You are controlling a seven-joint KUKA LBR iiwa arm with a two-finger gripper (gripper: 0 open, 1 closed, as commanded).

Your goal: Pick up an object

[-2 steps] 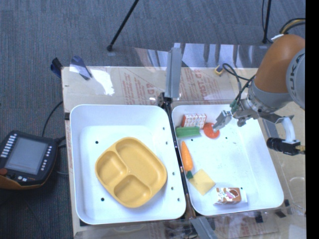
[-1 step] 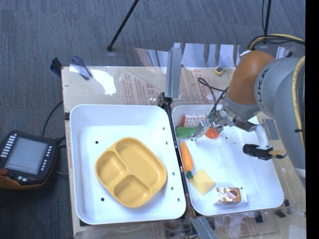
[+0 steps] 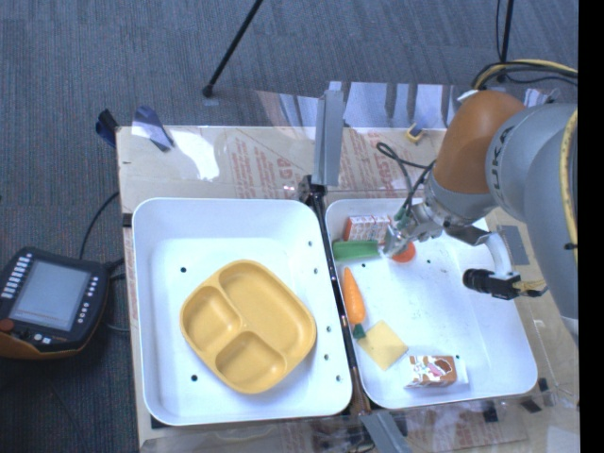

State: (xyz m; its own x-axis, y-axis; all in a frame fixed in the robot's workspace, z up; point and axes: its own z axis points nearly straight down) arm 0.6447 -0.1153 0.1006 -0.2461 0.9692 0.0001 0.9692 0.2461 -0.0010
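The gripper [image 3: 400, 241] is low over the far left part of the right bin [image 3: 481, 385]; whether it is spread or pinched cannot be told. Touching or just under its tip is a small red-orange item [image 3: 405, 253], too small to show any long axis. Just to its left lie a green piece [image 3: 356, 250], long axis across the bin, and an orange-and-white carton [image 3: 366, 227] whose print is unreadable. Nearer the camera, a carrot [image 3: 353, 296] runs far-to-near, green end nearest, then a yellow cheese slice [image 3: 382, 343] and a printed packet [image 3: 434, 372], lettering illegible. The left bin [image 3: 160, 225] holds a yellow divided plate [image 3: 247, 325]
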